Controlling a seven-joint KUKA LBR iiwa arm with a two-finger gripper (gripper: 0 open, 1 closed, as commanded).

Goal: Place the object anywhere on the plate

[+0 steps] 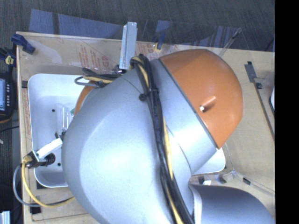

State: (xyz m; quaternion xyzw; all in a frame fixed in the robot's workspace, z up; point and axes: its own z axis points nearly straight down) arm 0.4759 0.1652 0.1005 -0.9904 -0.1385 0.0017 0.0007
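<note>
Honestly, you can't judge progress from this one. The arm [140,143] hangs right over the left bin [39,97] and blocks nearly all of it. There's an orange sliver at its edge [83,99], maybe the plate, can't tell. The object is hidden somewhere under there, and I can't tell the claw's state or whether it's got anything.

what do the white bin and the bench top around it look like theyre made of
White bin: probably moulded plastic, smooth with a slight sheen, going by its rounded corners and soft highlights. Bench top: looks like pale plywood or board, matte, with faint reddish printed marks; the exact material is hard to tell from this view.
</note>
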